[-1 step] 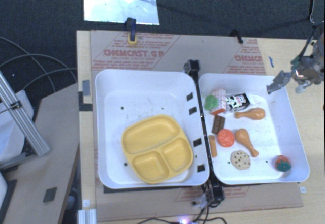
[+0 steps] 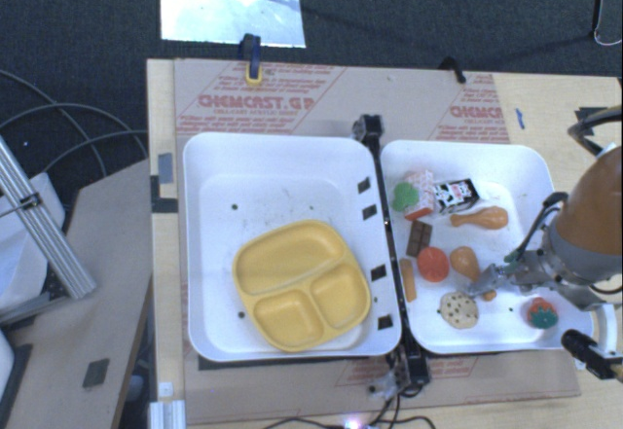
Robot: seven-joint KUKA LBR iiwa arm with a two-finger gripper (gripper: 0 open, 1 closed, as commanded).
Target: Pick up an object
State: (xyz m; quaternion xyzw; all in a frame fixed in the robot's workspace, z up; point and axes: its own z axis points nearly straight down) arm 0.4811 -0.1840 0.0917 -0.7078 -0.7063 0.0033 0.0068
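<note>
Cookie: You see a round cookie (image 2: 458, 309) with dark spots at the front of the right bin (image 2: 531, 162), close to you.
Ball: A small ball (image 2: 541, 314) in red and green sits near the front right corner of that bin.
Gripper: The gripper (image 2: 487, 283) is low in the right bin, just behind the cookie. Its tip looks narrow, but you can't tell from here if the fingers are open or shut, because they are small and dark.
Nearest toys: An orange piece (image 2: 464, 262) is right beside the gripper tip, and a red round toy (image 2: 432, 265) lies just left of that.
Further back: A brown block (image 2: 419, 237) and a toy drumstick (image 2: 479, 218) come next, then a black and white carton (image 2: 454, 194) and a green and pink toy (image 2: 414, 190).
Left bin: The left bin (image 2: 282, 157) holds a yellow tray (image 2: 303, 283) with three parts.
Arm: The arm (image 2: 594, 223) comes in from your right.
Done so far: You have the gripper down among the toys.
Left to do: Nothing looks lifted yet. All the toys lie on the bin floor. You must close on one, likely the orange piece, and raise it.
</note>
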